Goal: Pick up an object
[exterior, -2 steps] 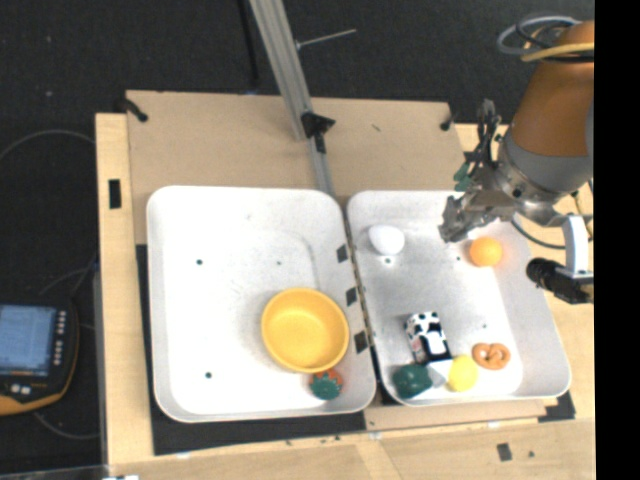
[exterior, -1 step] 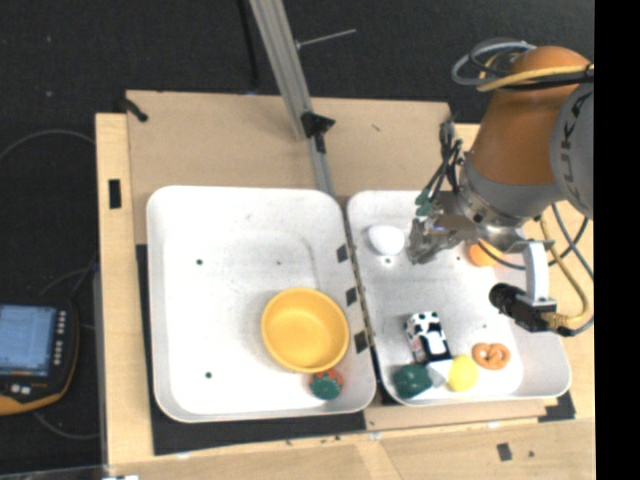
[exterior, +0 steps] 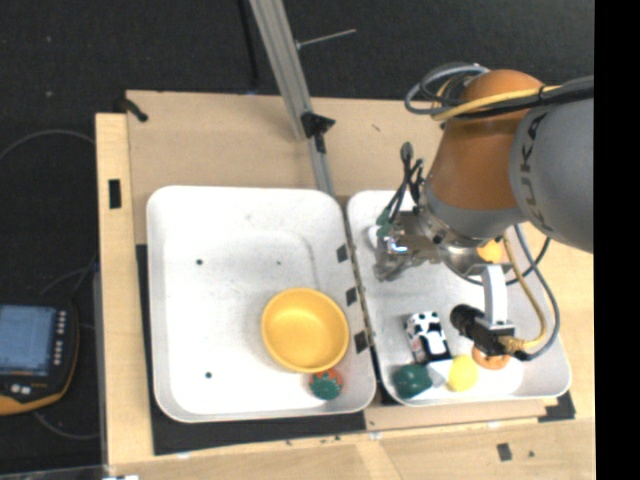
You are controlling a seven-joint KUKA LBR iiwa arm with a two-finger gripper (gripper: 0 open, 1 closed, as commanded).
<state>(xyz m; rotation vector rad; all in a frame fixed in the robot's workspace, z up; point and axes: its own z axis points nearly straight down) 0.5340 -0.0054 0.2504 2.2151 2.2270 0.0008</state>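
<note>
— What's the setting?

— A dark floor [exterior: 60, 68] under a tan bench [exterior: 200, 138], which carries two white bins. You have the left bin [exterior: 230, 238] at nine o'clock of the view and the right bin [exterior: 545, 373] at four o'clock, their walls meeting mid-bench.

— And the arm?

— The arm [exterior: 490, 158] leans in from three o'clock. Its gripper [exterior: 391, 253] hangs over the right bin's ten o'clock corner. You cannot tell how wide it stands, or whether it has hold of anything.

— What's in the bins?

— Left: a yellow bowl [exterior: 305, 328], upright at the bin's five o'clock, with a small teal piece [exterior: 327, 386] touching its six o'clock side. Right: a black-and-white block [exterior: 427, 335], a green piece [exterior: 410, 378] and a yellow piece [exterior: 462, 373], clustered by the six o'clock wall.

— Why is the gripper there?

— I'd judge it is poised for a try. Your nearest pick, the block, lies apart at its five o'clock.
</note>
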